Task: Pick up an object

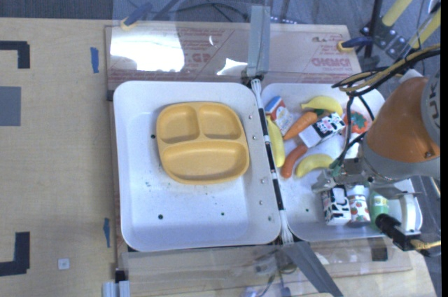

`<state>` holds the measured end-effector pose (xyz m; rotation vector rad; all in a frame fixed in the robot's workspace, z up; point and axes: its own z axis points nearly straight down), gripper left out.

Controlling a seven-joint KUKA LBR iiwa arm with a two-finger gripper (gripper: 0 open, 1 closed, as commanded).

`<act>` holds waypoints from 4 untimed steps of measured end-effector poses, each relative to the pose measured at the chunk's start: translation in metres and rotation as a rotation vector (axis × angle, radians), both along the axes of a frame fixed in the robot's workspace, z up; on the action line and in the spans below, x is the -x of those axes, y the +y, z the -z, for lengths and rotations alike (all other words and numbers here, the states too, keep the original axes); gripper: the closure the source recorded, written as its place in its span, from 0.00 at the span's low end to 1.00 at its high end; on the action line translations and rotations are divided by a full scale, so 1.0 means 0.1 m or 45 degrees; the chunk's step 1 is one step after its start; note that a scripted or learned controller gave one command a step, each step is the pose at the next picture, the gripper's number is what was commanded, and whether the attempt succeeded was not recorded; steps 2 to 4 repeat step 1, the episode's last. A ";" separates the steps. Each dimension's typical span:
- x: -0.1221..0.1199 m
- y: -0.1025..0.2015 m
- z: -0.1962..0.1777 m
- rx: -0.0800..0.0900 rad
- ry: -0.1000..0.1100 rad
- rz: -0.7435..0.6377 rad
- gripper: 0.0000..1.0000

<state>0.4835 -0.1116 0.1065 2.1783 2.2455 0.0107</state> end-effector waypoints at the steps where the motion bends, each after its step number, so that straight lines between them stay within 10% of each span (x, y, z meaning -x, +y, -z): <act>1: 0.04 0.60 -0.77 -0.005 0.019 -0.114 1.00; 4: 0.04 0.60 -0.77 -0.005 0.019 -0.114 1.00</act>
